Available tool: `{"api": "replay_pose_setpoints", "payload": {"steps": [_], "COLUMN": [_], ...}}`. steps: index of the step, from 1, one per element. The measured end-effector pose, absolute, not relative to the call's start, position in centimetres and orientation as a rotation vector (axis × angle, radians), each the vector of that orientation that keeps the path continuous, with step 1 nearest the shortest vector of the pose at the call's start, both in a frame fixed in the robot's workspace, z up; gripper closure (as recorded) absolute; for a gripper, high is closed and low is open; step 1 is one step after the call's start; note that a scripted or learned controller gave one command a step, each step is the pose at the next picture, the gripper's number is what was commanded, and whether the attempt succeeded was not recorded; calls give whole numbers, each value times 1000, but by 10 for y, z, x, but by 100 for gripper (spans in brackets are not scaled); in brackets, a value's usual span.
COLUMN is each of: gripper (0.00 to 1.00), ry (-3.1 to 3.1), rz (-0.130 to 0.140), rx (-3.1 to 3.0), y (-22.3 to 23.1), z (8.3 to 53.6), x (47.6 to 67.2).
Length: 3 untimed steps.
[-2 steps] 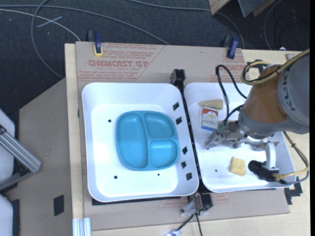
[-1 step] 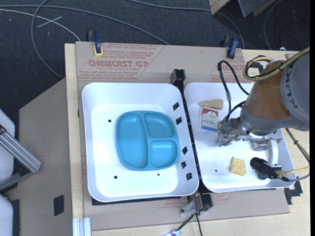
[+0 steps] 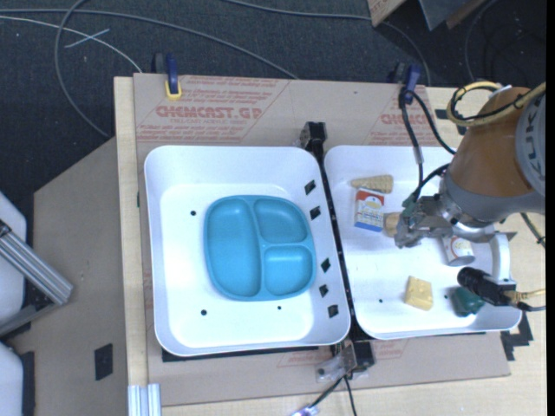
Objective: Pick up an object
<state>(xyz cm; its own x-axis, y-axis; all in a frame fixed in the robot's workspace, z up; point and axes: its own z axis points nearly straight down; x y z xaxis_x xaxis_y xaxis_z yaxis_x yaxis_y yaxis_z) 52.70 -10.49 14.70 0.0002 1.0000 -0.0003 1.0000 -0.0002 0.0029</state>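
My gripper (image 3: 409, 230) hangs low over the middle of the right bin (image 3: 381, 315), reaching in from the right. Just left of it lies a small red, white and blue box (image 3: 369, 210), and a small tan piece (image 3: 392, 224) sits against the gripper's left side. A tan wedge (image 3: 373, 183) lies further back. A yellow block (image 3: 419, 293) rests near the bin's front, apart from the gripper. A dark green object (image 3: 466, 302) lies at the front right, and a small white object (image 3: 459, 250) shows under the arm.
The left bin (image 3: 165, 232) holds a blue divided plate (image 3: 260, 247). A black divider with clips (image 3: 323, 224) runs between the bins. Cables (image 3: 425, 146) trail across the back of the right bin, and the grey and orange arm (image 3: 494, 167) covers its right side.
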Motion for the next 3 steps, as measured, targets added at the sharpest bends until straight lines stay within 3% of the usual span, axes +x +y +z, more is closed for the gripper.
{"api": "replay_pose_setpoints", "payload": {"steps": [2,3], "gripper": [100,100], "ry": [2222,2224], "rz": [3,3], "rx": [2218,2217], "y": [-105,-58], "z": [257,259], "x": [531,536]}}
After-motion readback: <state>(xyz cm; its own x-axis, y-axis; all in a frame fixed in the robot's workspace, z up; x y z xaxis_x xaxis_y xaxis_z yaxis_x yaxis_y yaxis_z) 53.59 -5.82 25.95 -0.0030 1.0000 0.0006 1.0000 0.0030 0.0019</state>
